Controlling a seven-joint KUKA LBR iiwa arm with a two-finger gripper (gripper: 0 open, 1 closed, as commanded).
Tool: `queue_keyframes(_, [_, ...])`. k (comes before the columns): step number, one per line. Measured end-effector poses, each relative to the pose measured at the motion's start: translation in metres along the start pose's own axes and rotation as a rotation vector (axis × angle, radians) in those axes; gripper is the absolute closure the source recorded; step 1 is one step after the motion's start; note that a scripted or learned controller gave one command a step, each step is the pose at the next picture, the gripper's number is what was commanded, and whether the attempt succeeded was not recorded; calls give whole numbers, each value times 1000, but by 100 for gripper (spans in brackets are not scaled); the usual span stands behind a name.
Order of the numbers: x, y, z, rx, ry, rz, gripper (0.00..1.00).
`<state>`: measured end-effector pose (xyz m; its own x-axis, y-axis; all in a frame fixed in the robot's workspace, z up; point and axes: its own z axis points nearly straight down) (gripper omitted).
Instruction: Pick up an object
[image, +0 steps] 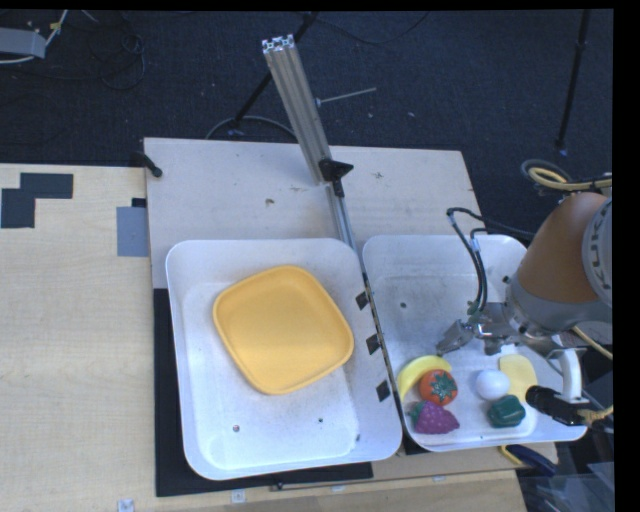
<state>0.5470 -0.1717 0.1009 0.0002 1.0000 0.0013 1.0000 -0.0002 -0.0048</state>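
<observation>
Nothing is seen lifted so far, so the pick is judged still to be done: the two-finger metal gripper (478, 331) is poised over the right-hand shallow white bin (420, 270), and whether its fingers are open or closed cannot be told. Small toys are clustered along that bin's near edge, below the gripper: a red plastic tomato (437, 386) against a yellow banana-shaped piece (414, 371), a purple grape bunch (435, 418), a white ball (491, 383) and a dark green block (506, 411). A yellow square plate (282, 327) is lying in the left-hand white bin (200, 270).

- one fixed camera, mounted above the bench (300, 190), looking down at a slant.
- both white bins sit mid-frame: left bin (200, 420), right bin (420, 270).
- far enough back to take in dark floor beyond the bench.
- the arm (565, 265) enters from the right edge.
</observation>
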Motion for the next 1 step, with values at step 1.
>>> queue_keyframes(1, [0, 0, 9, -5, -2, 0, 0])
